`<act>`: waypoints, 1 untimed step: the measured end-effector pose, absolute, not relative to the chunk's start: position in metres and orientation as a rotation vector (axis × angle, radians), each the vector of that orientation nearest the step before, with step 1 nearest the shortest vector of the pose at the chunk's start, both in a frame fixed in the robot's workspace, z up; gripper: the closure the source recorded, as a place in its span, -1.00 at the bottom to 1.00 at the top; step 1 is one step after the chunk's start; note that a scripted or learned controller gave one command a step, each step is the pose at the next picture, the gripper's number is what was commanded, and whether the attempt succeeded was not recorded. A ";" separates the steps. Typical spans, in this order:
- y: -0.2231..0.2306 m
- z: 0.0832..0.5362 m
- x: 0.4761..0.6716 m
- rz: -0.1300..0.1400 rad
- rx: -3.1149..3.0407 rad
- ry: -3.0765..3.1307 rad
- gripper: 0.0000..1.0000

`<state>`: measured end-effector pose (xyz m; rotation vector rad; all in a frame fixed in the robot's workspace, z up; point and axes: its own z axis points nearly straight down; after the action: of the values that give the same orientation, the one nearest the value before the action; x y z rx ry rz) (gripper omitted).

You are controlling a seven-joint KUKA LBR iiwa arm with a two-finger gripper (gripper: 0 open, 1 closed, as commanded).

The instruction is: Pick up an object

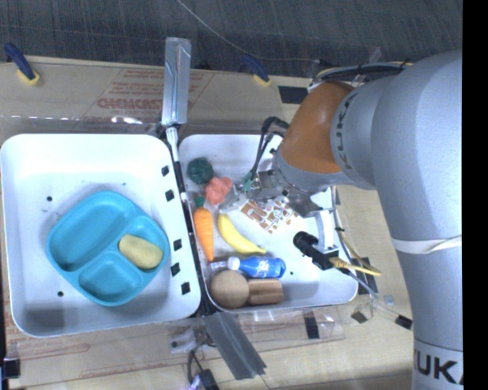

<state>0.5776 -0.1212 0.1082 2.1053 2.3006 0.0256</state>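
Objects crowd the right bin (pixel 228 146): a banana (pixel 237 236) at its middle, a carrot (pixel 203 231) touching the banana's left side, a green ball (pixel 199 170) and a pink piece (pixel 219 189) above the carrot, a blue bottle (pixel 256 266) below the banana, a brown ball (pixel 228 289) and block (pixel 264 292) lower still. The gripper (pixel 264 189) hangs just right of the pink piece, above the banana; whether it is wide or narrow I cannot tell. A blue tray (pixel 93 254) in the left bin (pixel 32 169) holds a yellow lump (pixel 141 250).
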 end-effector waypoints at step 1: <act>-0.109 0.109 0.556 0.027 1.934 2.426 -1.00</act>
<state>0.5556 -0.1090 0.1090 1.9338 2.4261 0.0271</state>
